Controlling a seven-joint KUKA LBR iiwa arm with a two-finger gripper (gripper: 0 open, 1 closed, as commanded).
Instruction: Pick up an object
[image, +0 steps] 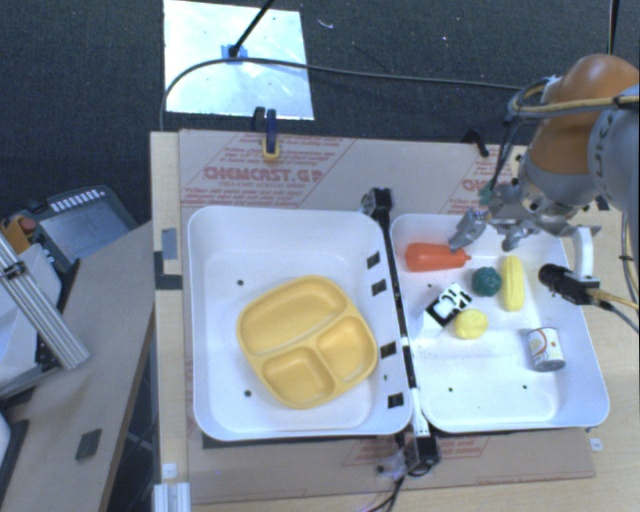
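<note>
The arm (585, 120) comes into the frame from the upper right corner. Its orange band (590, 90) sits high at the right edge, and the grey wrist below it bends down and toward the left. The gripper (490, 228) hangs at the upper right of the frame, a little left of the wrist. Its two fingers (464, 232) point downward and stand apart from each other, with an open gap and nothing visible between them.
</note>
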